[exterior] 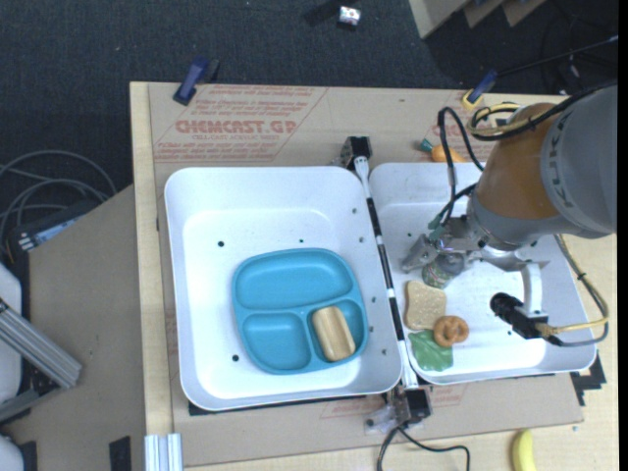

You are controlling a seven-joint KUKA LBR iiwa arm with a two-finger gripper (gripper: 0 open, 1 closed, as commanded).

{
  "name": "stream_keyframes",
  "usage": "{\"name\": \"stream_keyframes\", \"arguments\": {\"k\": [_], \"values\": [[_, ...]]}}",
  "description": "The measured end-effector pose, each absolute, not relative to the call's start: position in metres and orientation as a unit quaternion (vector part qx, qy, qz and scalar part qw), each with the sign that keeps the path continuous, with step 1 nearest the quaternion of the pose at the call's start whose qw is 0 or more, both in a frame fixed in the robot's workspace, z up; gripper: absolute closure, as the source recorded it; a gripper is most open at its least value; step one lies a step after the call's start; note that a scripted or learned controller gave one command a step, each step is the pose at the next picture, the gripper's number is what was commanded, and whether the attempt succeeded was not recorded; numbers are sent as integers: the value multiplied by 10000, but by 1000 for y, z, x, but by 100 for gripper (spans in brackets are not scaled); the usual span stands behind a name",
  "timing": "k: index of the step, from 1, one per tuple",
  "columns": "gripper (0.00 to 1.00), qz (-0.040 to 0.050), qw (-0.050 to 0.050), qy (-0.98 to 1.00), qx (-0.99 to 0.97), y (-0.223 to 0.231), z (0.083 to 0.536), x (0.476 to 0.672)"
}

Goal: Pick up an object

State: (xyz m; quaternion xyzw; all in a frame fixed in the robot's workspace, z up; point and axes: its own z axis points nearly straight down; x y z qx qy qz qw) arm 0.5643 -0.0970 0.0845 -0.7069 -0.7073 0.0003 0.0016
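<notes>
1. While the jaws (439, 260) hang low over the right bin (569, 356), just above the toast slice (425, 305), I cannot tell whether they are wide or narrow.
2. Candidates in that bin: one toast slice, one small doughnut (451, 331), one green piece (432, 352), all touching.
3. Risk, as I judge it: closing on this crowded cluster could nudge neighbours or pinch nothing.
4. Left bin (196, 263): one blue divided tray (285, 292) holding one bread roll (334, 332).
5. Two bins sit on one desk (245, 116).
</notes>
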Motion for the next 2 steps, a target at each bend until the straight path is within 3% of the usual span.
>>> {"name": "stream_keyframes", "arguments": {"k": [1, 2], "values": [[100, 0, 6, -7067, -7075, -98, 95, 565], [100, -3, 3, -7074, -7068, -38, 200, 487]]}}
